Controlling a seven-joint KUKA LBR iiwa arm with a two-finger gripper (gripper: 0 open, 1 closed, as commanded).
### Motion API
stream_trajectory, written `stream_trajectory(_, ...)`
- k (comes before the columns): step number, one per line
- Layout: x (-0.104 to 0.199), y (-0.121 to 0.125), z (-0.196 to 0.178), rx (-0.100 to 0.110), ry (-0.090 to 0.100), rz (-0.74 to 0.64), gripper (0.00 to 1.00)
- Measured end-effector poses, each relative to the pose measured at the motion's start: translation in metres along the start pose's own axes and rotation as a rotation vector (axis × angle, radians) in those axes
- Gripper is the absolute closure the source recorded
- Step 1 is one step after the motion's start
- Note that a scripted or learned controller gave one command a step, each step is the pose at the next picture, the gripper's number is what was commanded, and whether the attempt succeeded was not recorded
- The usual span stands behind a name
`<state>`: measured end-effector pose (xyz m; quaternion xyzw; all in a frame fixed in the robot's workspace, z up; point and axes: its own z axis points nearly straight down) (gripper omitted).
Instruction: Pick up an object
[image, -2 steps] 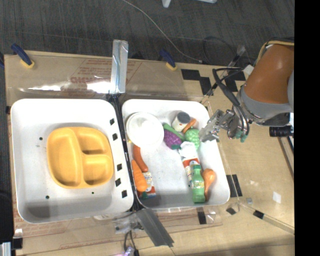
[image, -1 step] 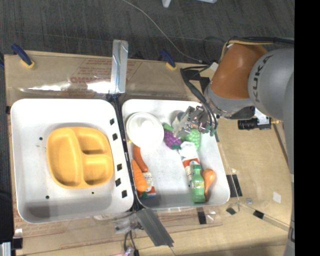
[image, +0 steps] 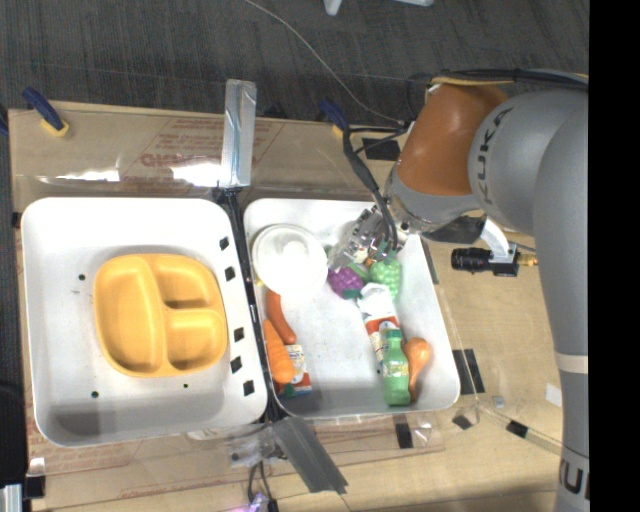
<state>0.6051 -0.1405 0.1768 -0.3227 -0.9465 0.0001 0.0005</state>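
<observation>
At the near edge of the right bin, by its front wall, lie a green bottle with a small orange fruit touching its right side, and over by the left wall a carrot resting on a small printed packet. A second, slimmer orange piece lies just behind the carrot along the same wall. Behind the bottle, toward the middle of this bin, is a white tube with a red label, its top end reaching a bunch of purple grapes and a bunch of green grapes side by side. A white bowl sits upright in the far left corner of the right bin, just left of the purple grapes. The claw is down inside the right bin directly behind the two bunches, close above or against them; how far it is spread, and whether anything is caught in it, I cannot tell, since the metal parts blur into the clutter. The grey arm with its orange band comes in over the far right corner of the right bin. To the left of the right bin, touching it, the left bin holds a yellow divided tray lying flat in its middle. Both bins rest on the brown desk.
</observation>
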Motion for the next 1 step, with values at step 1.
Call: stream_trajectory(1, -0.0047, 0.0671, 0.0066, -0.002, -0.002, 0.185, 1.0)
